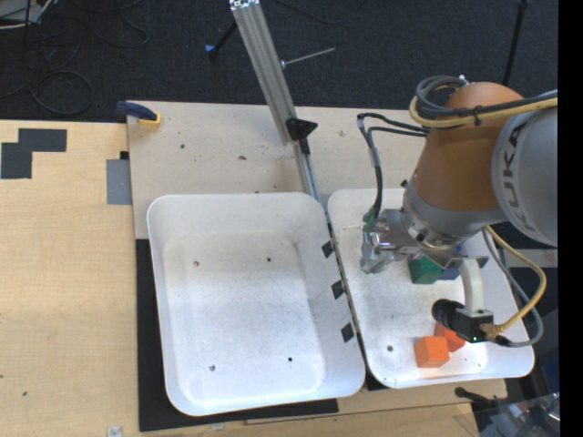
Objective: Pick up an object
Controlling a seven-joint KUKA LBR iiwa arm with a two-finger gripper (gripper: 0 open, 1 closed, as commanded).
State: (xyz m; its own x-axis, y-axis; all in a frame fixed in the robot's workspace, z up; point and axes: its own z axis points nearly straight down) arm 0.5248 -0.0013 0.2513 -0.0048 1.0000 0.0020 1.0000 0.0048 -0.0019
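— Where is the gripper (375,255)?
— Low over the right bin (383,353); I cannot tell its jaws' state.
— And the objects?
— An orange block (431,352) and a green object (424,269) lie in that bin.

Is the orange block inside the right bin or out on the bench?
Inside. The orange block lies on the floor of the right bin, near its front edge, within the rim.

Both bins are white: the left bin (237,308) is speckled with dark dots, the right bin (401,353) holds an orange block (432,351) and a green block (426,269). The arm (474,162) is grey and orange. The table (64,271) is pale wood.
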